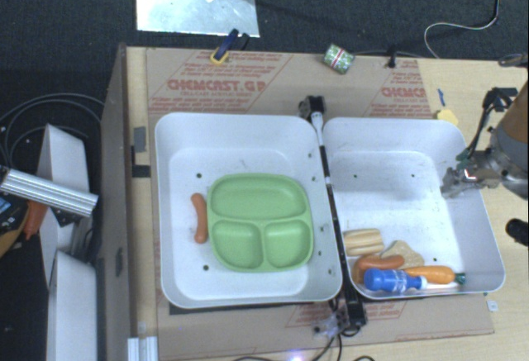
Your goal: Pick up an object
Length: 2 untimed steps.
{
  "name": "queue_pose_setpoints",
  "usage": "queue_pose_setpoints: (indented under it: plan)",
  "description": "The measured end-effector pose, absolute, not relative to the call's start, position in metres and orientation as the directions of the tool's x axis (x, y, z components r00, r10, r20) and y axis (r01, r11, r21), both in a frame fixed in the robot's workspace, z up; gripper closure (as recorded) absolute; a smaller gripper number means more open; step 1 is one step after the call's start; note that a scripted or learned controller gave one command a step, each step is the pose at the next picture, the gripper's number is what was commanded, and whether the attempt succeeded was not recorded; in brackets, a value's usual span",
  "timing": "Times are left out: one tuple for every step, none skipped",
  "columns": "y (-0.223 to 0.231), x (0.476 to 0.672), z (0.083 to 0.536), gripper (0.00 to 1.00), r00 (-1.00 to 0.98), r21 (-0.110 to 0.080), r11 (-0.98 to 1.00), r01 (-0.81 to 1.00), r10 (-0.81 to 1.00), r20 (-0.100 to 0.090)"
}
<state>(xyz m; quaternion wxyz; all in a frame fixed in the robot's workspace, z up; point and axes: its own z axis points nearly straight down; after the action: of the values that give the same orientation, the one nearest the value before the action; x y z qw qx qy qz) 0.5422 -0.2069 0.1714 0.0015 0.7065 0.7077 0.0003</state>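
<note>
The grey metal gripper (467, 178) hangs at the right rim of the right-hand shallow white plastic bin (388, 161), and from here I cannot tell how its jaws stand or whether they carry anything. The pickable things are heaped in that bin's near corner, well away from the gripper: a blue plastic bottle (387, 280), an orange toy carrot (430, 274), a tan toy hot-dog bun (363, 240). To do this well, I'd bring the gripper over the heap's outer edge, choose the carrot lying on top, align across its narrow width, and descend straight.
</note>
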Motion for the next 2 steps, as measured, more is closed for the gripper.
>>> queue_pose_setpoints:
  plan:
    - [-0.179, 0.533, 0.202, 1.00, -0.004, 0.003, 0.004, 1.000, 1.000, 0.000]
    - [-0.145, 0.561, 0.198, 1.00, -0.005, 0.003, 0.005, 1.000, 1.000, 0.000]
